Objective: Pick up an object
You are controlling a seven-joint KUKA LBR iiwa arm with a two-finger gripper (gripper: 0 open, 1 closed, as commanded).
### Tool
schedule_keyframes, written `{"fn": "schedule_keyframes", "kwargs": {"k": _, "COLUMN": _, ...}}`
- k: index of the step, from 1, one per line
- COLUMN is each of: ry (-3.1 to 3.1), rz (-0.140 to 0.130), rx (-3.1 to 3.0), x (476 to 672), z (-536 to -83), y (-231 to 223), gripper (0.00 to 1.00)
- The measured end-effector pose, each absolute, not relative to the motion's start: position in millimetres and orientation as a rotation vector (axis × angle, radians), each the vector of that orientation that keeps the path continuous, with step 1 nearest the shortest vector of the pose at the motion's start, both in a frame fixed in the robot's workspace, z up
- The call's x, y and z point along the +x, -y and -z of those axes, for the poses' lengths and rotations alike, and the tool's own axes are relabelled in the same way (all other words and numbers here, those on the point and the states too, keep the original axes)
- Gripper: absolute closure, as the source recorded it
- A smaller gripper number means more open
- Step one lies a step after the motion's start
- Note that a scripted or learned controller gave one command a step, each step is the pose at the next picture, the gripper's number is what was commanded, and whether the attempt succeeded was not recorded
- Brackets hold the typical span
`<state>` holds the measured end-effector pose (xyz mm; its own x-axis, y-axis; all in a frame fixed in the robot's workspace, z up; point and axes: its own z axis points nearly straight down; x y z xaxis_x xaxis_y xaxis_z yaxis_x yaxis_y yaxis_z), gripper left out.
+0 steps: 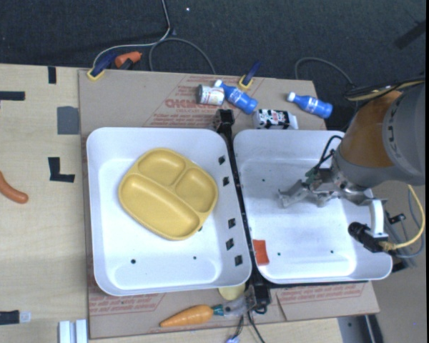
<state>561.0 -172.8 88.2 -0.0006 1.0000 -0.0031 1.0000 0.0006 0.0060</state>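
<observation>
Surface: cardboard-lined, two white bins; left bin (100, 213) holds a yellow divided plate (169, 192), my likeliest pick, while my jaws (289, 195) hang low over the right bin (300, 259), grip state indiscernible, nothing seen between them.

Red print runs along the edges of the cardboard sheet (168, 106) under the bins, too blurred to read; the small bottle labels (211, 95) are illegible too.
</observation>
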Motion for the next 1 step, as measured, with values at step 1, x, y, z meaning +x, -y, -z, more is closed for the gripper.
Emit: {"fn": "schedule_keyframes", "kwargs": {"k": 1, "ry": -2.228, "rz": -0.007, "rx": 2.207, "x": 627.6, "z": -86.2, "y": 90.8, "gripper": 0.0}}
